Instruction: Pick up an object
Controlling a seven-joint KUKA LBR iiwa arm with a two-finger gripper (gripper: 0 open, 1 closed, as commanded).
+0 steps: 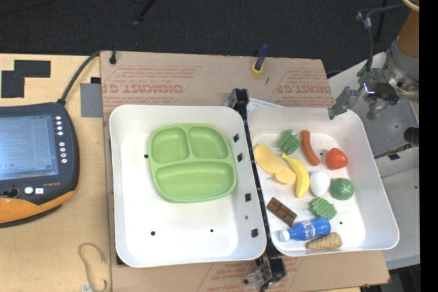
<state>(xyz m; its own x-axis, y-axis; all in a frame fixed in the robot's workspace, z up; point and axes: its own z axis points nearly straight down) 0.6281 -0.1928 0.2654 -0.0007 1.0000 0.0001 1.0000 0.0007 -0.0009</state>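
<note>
Gripper [357, 98] was seen above the right bin's [380, 215] far corner; its grasp state could not be told. Crowded toys risked a misgrasp, e.g. tomato [336, 158] beside sausage [310, 148].

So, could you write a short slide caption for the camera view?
Toy food fills the right bin; a green divided tray lies in the left bin; the gripper waits at right.

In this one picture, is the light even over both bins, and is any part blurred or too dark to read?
Camera view: even light on the left bin and right bin, with only soft shadows under the green tray and the toy food; mild glare washes out the tablet screen; the floor behind the bench is nearly black; the arm at the right edge looks slightly soft.
</note>
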